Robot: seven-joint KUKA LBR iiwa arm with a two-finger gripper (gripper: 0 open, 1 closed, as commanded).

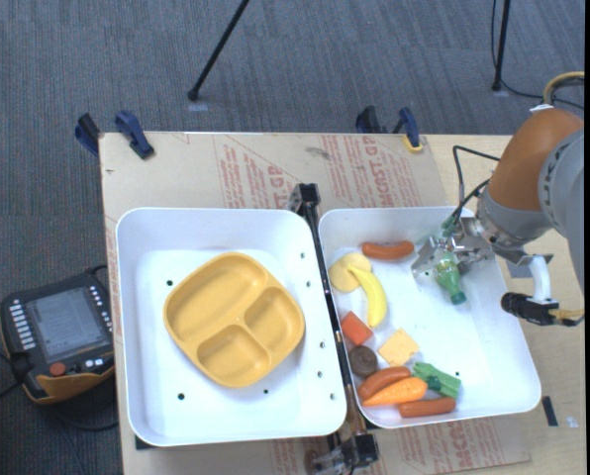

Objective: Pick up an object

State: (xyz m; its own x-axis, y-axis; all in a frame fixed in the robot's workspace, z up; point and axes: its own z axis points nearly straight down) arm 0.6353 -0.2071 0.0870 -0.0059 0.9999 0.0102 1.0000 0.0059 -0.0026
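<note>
The claw (443, 260) sits low in the right bin (503, 364), closed around a green toy vegetable (451, 285) beside the sausage (388, 250); grasp seems made; next, a straight lift.

Even, bright overhead light (soft shadows), slightly grainy focus.

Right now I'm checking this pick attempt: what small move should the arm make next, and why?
Probably a short, straight lift to test the grasp. The gripper sits low in the right bin, right at a green object, but whether it is actually gripped cannot be told from this angle.
</note>
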